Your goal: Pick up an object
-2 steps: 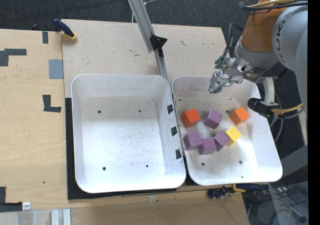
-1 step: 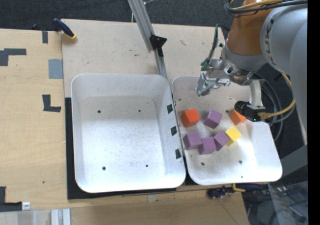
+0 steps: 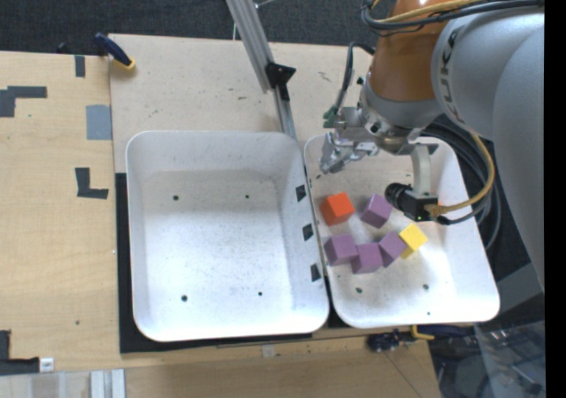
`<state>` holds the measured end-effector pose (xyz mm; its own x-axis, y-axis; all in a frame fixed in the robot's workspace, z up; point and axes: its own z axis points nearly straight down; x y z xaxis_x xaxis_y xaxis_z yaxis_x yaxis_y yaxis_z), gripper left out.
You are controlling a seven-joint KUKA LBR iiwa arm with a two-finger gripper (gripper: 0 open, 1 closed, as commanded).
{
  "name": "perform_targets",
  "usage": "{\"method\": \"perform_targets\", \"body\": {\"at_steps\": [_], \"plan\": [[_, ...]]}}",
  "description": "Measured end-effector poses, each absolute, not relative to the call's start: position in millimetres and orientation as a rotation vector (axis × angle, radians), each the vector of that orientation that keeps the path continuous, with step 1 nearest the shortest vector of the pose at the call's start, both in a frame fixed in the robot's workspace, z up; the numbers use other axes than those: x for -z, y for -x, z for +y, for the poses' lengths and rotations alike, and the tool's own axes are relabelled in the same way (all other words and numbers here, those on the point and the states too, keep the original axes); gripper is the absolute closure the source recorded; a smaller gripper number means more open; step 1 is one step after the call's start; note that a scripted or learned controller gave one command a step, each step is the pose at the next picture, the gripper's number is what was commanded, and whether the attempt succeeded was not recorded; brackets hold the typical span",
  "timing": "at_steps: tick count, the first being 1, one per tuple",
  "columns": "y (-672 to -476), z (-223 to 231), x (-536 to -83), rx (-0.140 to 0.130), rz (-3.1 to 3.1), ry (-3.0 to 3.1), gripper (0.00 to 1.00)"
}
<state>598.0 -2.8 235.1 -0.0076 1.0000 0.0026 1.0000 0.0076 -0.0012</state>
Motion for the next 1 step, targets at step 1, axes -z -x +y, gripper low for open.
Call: {"method": "perform_targets", "body": {"at_steps": [1], "plan": [[-585.5,52.3,-243.7,0.001,-2.228,2.211,1.0]]}}
